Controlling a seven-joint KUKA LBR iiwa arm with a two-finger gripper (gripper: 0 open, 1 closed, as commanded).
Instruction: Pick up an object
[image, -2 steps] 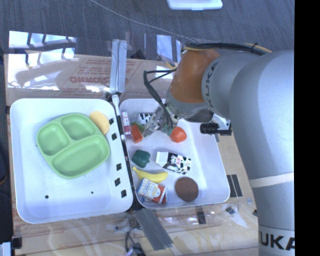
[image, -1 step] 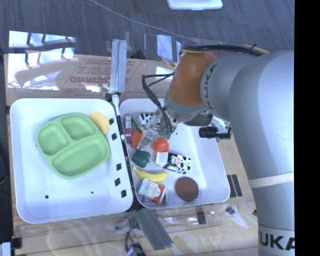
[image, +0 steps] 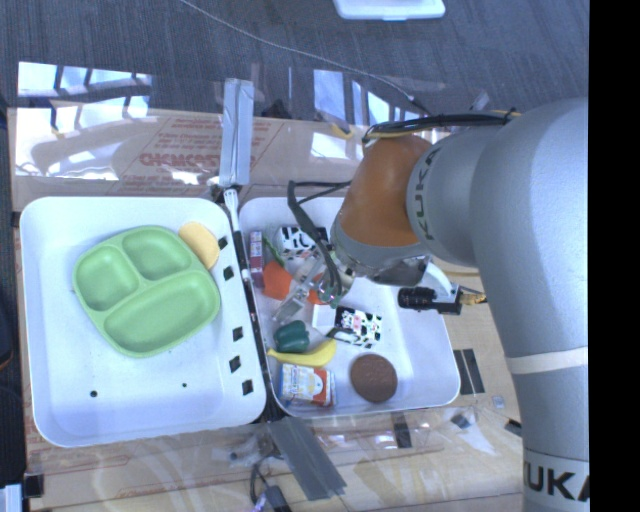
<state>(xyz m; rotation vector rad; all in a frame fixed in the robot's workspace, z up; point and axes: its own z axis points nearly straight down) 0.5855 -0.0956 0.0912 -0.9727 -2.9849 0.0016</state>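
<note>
Down in the right bin (image: 440, 360), the gripper (image: 318, 272) hangs over jumbled toys. Whether it grips anything, I cannot tell. A smooth green divided plate (image: 147, 288) lies in the left bin (image: 50, 380).

The arm (image: 480, 200) covers the right bin's (image: 440, 370) upper right part and whatever lies under it. The pincer (image: 318, 278) sits low among the clutter, its tips too tangled with the items to read. A cow-patterned item (image: 296, 240) is partly hidden behind the wrist. The carton's (image: 305, 385) label is too small to read. The arm's base runs off the lower right edge.
</note>
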